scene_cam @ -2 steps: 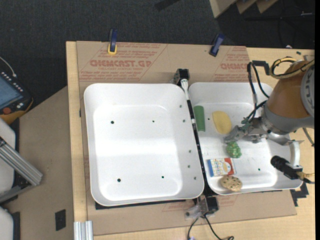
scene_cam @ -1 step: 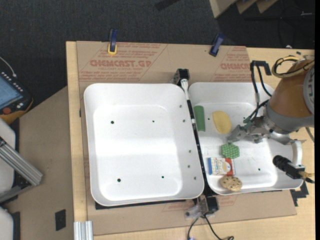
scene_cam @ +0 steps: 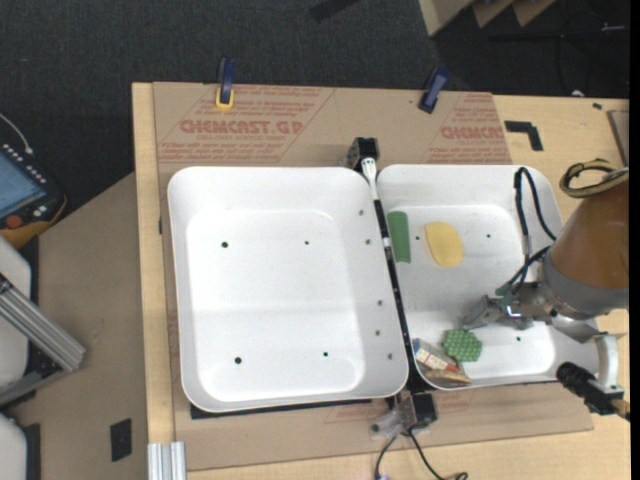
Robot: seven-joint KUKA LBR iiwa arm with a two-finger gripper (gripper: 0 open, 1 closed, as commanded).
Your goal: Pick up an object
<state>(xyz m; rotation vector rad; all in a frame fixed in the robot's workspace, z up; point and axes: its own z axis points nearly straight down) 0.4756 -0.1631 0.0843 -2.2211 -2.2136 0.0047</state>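
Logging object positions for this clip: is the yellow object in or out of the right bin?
In. The yellow object lies on the floor of the right bin, beside the green strip, apart from the gripper.

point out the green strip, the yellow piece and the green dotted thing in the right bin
green strip (scene_cam: 399,237), camera view, middle of the strip beside the divider.
yellow piece (scene_cam: 444,244), camera view, centre of its top face.
green dotted thing (scene_cam: 463,345), camera view, centre of its patterned surface.

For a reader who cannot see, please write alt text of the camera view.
The gripper is low in the right bin, beside a green dotted object. A yellow piece and a green strip lie farther back; the left bin sits alongside.
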